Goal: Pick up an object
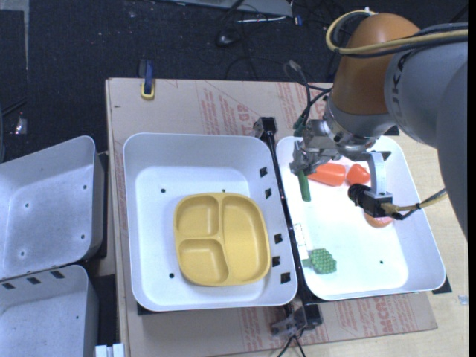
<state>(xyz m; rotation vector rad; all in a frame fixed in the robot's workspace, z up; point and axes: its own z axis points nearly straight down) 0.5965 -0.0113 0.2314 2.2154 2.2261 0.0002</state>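
My gripper [307, 159] hangs over the far left part of the right bin [416, 274]. A thin green stick [304, 187] runs down from right under it, close to the bin's left wall; I cannot see whether it is gripped. An orange carrot-like piece [329, 173] lies just to the right of the gripper, with a smaller orange-red piece [359, 173] beside it. A reddish round thing [381, 219] lies further right, partly hidden. A small green knobbly thing [322, 260] sits near the bin's front left.
The left bin [149, 274] holds a yellow plate [222, 238] with three compartments. A black divider with clips [277, 199] runs between the bins. Grey trays [44, 199] stand off the bench to the left.
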